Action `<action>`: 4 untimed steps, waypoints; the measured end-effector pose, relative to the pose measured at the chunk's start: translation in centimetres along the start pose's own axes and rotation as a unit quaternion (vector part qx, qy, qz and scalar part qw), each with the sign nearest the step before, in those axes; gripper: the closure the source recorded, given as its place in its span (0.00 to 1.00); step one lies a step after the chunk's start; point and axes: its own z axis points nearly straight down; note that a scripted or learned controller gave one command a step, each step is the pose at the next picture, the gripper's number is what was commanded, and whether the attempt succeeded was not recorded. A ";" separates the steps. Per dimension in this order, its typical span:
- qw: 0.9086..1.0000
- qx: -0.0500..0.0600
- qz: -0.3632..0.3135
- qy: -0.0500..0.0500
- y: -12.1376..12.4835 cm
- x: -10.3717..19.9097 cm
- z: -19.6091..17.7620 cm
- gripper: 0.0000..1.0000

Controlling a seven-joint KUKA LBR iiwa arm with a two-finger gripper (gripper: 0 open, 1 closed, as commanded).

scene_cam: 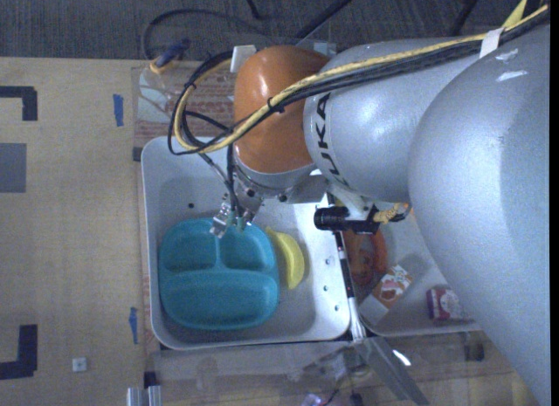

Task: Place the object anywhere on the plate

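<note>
Looking first at the gripper (231, 221), we find it low in the middle of the frame, hanging below the orange band (275, 107) of the arm (419, 134), its tip just over the upper edge of the blue plate (218, 278). We cannot tell how the tool stands, since it is small and dark against the bin, and we see nothing that we could call held. The plate is a divided one, with two small compartments toward the top and one large one below, and it lies in the left white bin (175, 177), toward that bin's lower left. The object we take to be the task's own is the yellow banana-like piece (293, 260), which lies in the same bin just to the right of the plate, touching or almost touching its right rim; we cannot say which. Its long axis runs roughly up and down the frame, curving a little. From the gripper it lies to the lower right and near, so we judge that the coming move calls for a short shift that way before any descent, then a carry back to the left. In the right bin (410, 313) we see a small red and white packet (391, 286) and another packet (444, 304) beside it.
</note>
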 end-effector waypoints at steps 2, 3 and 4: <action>0.990 -0.025 -0.137 -0.024 -1.7 6.3 6.1 1.00; 0.975 -0.023 -0.220 -0.025 -1.7 6.4 6.2 1.00; 0.962 0.000 -0.274 0.001 -3.0 7.9 -2.7 1.00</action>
